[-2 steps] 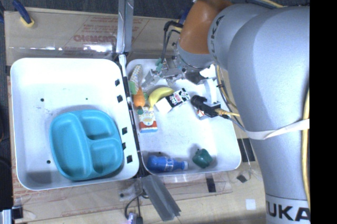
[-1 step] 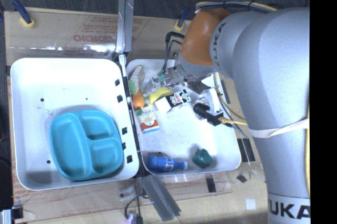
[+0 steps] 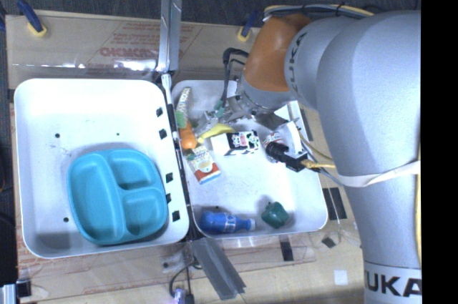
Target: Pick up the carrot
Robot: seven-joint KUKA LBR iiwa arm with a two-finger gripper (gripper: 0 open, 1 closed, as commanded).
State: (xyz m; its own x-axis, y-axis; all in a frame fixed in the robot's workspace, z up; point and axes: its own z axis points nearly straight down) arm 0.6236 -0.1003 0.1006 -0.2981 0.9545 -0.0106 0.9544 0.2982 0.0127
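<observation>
While the arm (image 3: 343, 88) was reached in from three o'clock over the right bin (image 3: 315, 220), the gripper (image 3: 227, 111) was lowered near that bin's upper left part; whether it was released or clenched could not be told. The carrot (image 3: 187, 139) was seen against the bin's left wall, just beside the gripper at about eight o'clock from it, not grasped. A juice box (image 3: 204, 164) was placed at six o'clock of the carrot, and a blue divided plate (image 3: 118, 194) was set in the left bin (image 3: 43, 109).

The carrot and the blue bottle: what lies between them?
In the camera view, a small juice carton lies between the carrot and the blue bottle, then bare white bin floor.
</observation>
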